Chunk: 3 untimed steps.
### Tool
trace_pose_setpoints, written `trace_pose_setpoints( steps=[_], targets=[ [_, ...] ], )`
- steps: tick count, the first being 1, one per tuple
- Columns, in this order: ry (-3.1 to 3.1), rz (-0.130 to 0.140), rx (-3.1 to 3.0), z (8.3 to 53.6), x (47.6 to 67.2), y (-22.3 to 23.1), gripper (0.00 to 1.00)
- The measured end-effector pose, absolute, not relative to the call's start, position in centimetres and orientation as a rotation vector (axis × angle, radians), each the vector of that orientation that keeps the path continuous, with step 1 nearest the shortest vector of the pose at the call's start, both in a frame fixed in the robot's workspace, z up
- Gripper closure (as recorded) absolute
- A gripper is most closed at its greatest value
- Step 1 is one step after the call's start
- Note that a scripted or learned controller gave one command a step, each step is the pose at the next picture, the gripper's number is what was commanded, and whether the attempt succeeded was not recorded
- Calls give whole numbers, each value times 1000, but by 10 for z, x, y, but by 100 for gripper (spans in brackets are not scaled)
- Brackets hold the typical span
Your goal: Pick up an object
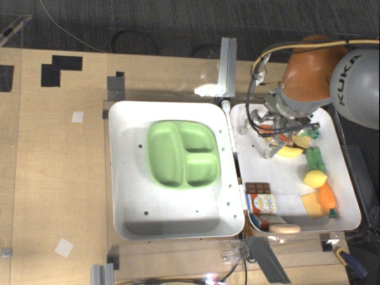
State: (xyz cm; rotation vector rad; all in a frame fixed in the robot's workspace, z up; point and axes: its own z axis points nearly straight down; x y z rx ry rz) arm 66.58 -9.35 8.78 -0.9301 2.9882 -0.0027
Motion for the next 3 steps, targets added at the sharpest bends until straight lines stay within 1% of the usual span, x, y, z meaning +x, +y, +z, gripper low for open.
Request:
trace_pose_setpoints(
  steps=[1,2,3],
  targets=[
    [3017,-13,-812,177,672,-165,0],
    [3018,-5,-815,90,658,-120,0],
    [3040,-2,-747,88,656,-99,0]
  ],
)
